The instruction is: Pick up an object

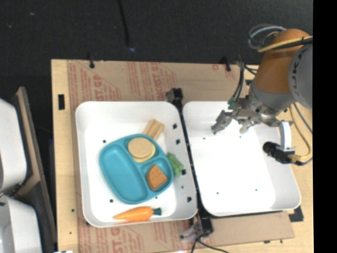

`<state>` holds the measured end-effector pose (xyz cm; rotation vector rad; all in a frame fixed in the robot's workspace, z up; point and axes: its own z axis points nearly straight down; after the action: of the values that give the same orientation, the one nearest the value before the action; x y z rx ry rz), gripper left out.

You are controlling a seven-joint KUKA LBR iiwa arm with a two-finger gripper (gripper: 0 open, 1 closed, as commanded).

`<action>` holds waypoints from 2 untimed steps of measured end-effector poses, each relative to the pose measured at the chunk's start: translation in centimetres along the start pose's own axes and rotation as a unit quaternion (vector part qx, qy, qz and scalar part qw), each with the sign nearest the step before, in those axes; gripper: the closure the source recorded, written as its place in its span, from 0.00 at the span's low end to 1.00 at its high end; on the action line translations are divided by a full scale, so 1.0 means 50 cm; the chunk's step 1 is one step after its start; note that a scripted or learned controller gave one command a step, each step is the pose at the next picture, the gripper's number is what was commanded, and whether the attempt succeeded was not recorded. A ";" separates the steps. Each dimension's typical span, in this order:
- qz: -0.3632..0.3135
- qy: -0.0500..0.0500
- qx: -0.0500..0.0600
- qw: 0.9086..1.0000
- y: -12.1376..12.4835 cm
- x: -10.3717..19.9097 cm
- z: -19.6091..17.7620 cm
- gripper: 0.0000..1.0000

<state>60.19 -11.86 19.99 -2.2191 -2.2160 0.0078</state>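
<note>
Left of centre in the frame, we are cataloguing a white bin (84,141) that is holding every loose object. Item one: a blue compartment tray (124,175), lying at a slant across the bin floor. Item two: a round tan disc like a cookie (141,148), sitting in the tray's upper compartment. Item three: a brown toast-like piece (157,177), sitting in the tray's right-hand compartment. Item four: a pale wooden block (154,128), lying just beyond the tray's upper edge and touching it. Item five: a small green piece (176,165), lying beside the tray's right edge. Item six: an orange carrot with a green tip (137,213), lying lengthwise near the bin's lower rim, apart from the tray.

Right of centre, we are noting a second white bin (263,194), its floor showing bare white. Over its upper part the gripper (230,125) is hanging from the grey arm with the orange band (276,57); its two fingers are standing spread apart with nothing between them.

Both bins are resting side by side on a printed cardboard sheet (126,80) over a light wooden bench (63,194). Dark flooring is filling the upper part of the frame, and white furniture is showing at the left edge.
</note>
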 end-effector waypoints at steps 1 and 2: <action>0.000 0.000 -0.004 1.000 0.003 0.000 -0.009 0.00; -0.001 0.000 -0.002 1.000 0.022 0.001 0.101 0.00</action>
<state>61.25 -11.80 14.94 -2.2198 -2.2191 0.0041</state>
